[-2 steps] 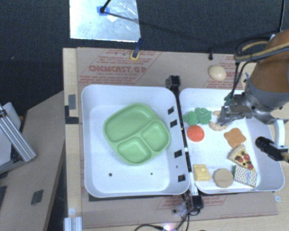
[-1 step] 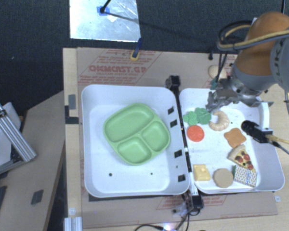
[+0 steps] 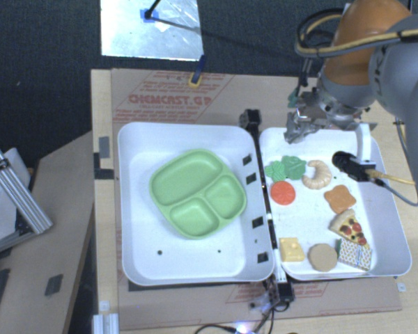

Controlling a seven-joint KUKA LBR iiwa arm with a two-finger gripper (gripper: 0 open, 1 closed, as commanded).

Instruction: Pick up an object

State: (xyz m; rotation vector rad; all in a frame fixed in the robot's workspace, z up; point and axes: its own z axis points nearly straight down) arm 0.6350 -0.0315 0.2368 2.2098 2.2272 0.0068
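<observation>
End effector (image 3: 297,131) above far-left corner of right bin (image 3: 396,255), grip state I cannot tell | green leaf (image 3: 287,167) just nearer than it, lying free | red slice (image 3: 283,193) and shrimp (image 3: 318,174) just beside the leaf, my closest obstructions | green tray (image 3: 195,193) in left bin (image 3: 136,256)

The grey arm (image 3: 403,65) extends from the right, hand (image 3: 299,129) pointing downward.

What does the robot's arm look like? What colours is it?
The arm is thick, round and smooth grey, like a big pipe. Just above the wrist it has a rounded orange band. Dark and yellowish cables loop beside that band. At the end sits the tool, a small grey metal piece, much thinner than the arm.
</observation>
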